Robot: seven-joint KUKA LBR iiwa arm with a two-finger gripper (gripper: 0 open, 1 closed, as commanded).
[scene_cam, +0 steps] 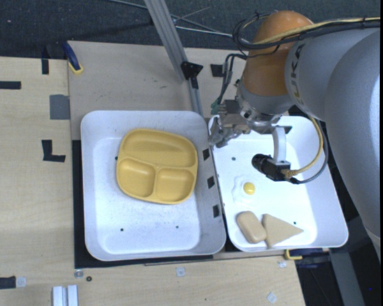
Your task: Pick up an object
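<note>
Grey arm (332,75) filled the upper right of the view, its orange band (271,50) rounded above the wrist; the bulk of the arm ran off the right edge and covered the far corner of the right bin (319,196). The gripper (222,132) sat at the upper left corner of that bin, just beside the wall that parts it from the left bin (102,190); it appeared as a small tangle of metal and cable under the wrist, and how far it stood open could not be told, nor whether anything lay in it. A black fitting (268,166) with a yellow-and-black cable (313,161) looping from it hung over the middle of the right bin, and hid part of the floor beneath.

Loose things lay toward the near end of the right bin: a small yellow piece (249,187), too small to make out in shape, near the black fitting; a tan rounded block (250,227) and a tan wedge (281,228) lying just beside each other, possibly touching, close to the near wall. All three were well apart from the gripper.

The left bin held a yellow divided tray (157,166), lying flat in its far half, its compartments facing up; a grey pole (169,37) slanted down from the top edge to a black clamp (191,69) behind the bins.
</note>
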